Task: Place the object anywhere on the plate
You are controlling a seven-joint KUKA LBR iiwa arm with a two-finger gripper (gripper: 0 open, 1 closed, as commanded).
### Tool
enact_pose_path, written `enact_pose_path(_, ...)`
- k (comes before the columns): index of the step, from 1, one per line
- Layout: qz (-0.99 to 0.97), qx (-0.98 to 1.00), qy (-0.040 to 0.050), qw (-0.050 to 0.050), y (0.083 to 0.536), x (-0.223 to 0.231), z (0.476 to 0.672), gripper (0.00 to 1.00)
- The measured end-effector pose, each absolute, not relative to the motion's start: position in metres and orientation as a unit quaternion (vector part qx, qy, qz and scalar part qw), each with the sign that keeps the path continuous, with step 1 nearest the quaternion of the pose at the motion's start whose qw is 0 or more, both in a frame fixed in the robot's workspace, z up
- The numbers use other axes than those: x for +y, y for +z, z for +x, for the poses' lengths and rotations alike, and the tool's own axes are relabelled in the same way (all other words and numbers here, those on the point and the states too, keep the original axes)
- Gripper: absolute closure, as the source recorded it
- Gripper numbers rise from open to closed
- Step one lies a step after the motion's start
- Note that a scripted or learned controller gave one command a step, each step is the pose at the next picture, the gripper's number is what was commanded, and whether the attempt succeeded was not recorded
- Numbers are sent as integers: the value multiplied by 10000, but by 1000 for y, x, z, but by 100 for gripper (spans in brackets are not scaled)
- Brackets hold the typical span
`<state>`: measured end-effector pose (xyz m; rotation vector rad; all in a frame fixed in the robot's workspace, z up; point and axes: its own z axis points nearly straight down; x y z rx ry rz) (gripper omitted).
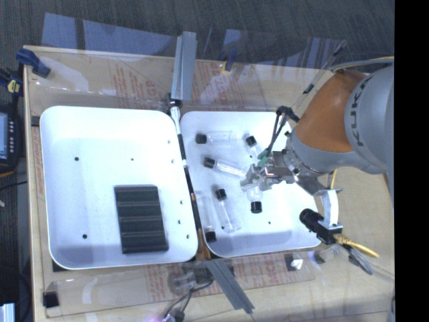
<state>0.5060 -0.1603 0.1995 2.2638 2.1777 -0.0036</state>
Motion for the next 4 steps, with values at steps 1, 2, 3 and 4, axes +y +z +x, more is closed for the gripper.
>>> enact_pose_path(1, 6888, 7250, -4, -6, 209, -93, 523, 100)
enact_pose_path(2, 7400, 6726, -16, -20, 190, -5, 599, 100)
enact_pose_path(3, 7366, 6763, -12, -19, 191, 65, 638, 100)
enact_pose_path(4, 7158, 6983, -37, -26, 107, 110, 500, 100)
